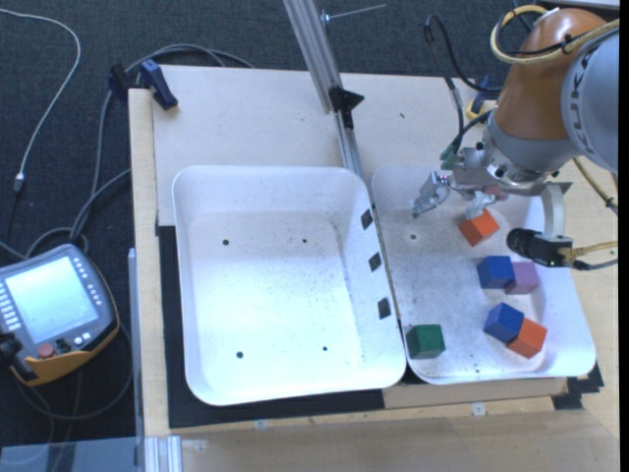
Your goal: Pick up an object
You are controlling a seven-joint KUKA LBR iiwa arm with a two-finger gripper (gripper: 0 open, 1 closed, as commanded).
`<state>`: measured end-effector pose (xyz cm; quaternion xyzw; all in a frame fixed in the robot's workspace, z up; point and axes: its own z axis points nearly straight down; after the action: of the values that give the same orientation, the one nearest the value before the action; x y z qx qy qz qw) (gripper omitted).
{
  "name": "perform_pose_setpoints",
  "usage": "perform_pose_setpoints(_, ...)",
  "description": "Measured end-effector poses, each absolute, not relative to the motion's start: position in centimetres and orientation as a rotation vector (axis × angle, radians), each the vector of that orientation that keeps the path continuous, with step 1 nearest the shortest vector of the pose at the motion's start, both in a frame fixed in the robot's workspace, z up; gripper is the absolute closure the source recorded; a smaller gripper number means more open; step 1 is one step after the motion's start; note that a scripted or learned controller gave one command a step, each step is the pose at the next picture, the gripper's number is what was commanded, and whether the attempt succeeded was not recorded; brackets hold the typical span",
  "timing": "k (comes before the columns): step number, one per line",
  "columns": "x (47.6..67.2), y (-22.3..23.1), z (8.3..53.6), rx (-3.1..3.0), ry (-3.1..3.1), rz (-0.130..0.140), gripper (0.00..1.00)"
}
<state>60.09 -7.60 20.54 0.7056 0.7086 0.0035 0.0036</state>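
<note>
Now the gripper [454, 200] hangs in the right bin [418, 264], fingers spread and holding nothing, an orange cube [480, 228] just beside; blue cubes [495, 271] and a green block [426, 340] sit farther along.

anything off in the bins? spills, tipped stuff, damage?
Nothing stands out. The blocks all sit in the right bin: orange block beside the gripper, green block alone at the near edge. Left bin has dark specks, no visible damage.

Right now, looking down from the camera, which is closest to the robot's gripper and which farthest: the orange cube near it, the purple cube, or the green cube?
From the gripper, in the right bin:
1. Orange cube, just beside it, near the bin's top.
2. Purple cube, lower, toward the bin's right side.
3. Green cube, at the bin's bottom-left corner.
</note>
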Motion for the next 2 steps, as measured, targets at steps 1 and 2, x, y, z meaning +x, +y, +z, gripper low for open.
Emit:
perform_pose_setpoints(1, 59.3, -12.9, 10.8, 2.231, 2.223, -0.011, 0.00)
perform_pose_setpoints(2, 63.3, -13.3, 10.0, 2.216, 2.222, 0.003, 0.00)
